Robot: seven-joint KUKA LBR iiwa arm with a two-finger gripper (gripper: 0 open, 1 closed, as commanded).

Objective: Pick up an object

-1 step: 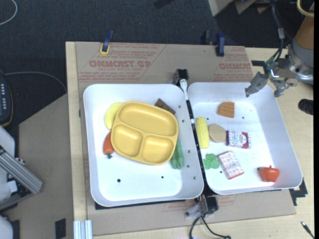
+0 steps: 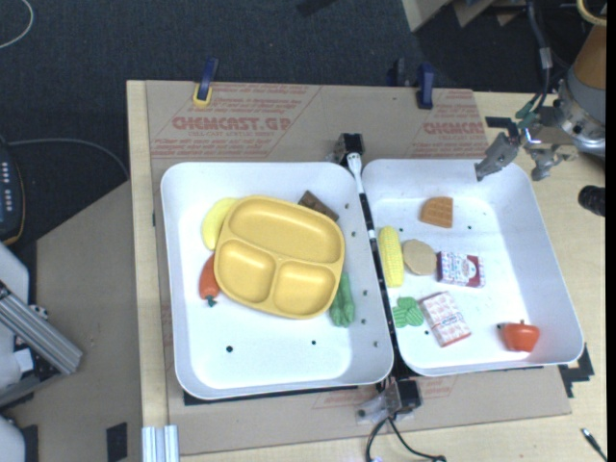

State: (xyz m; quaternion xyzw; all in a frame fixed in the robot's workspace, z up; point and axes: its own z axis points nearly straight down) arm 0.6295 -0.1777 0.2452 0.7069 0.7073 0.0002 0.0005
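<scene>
Camera view: your gripper (image 2: 518,159) hangs open and empty over the right bin's (image 2: 553,268) far corner, well apart from the toast (image 2: 437,212).

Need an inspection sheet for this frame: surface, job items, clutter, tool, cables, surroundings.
Surface: bench bearing left bin and right bin, side by side.
Job items: in the right bin, corn, cracker, cookie, two packets, green piece, tomato.
Clutter: yellow tray in the left bin, lying over several toys; red piece at its left edge.
Tool: tool open, above the right bin's far right corner, holding nothing.
Cables: white cable on the floor at far left; wires at the near edge.
Surroundings: dark carpet; clamps on the far edge.
</scene>
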